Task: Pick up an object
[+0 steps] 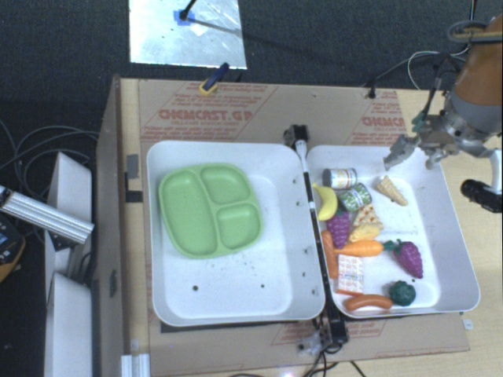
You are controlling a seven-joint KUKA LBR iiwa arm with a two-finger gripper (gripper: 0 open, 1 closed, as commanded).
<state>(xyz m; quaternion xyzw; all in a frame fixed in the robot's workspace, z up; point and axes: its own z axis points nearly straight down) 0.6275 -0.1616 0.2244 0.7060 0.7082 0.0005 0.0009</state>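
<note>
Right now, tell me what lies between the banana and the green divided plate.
In the camera view, bare white floor of the left bin and then the divider where the two bins meet lie between the green divided plate and the banana.

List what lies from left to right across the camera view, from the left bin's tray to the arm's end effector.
Green divided tray → banana → orange carrot → purple grape bunch on the right → end effector.

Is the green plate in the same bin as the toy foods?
No, the green plate lies in the left bin, while the toy foods lie in the right bin.
</note>
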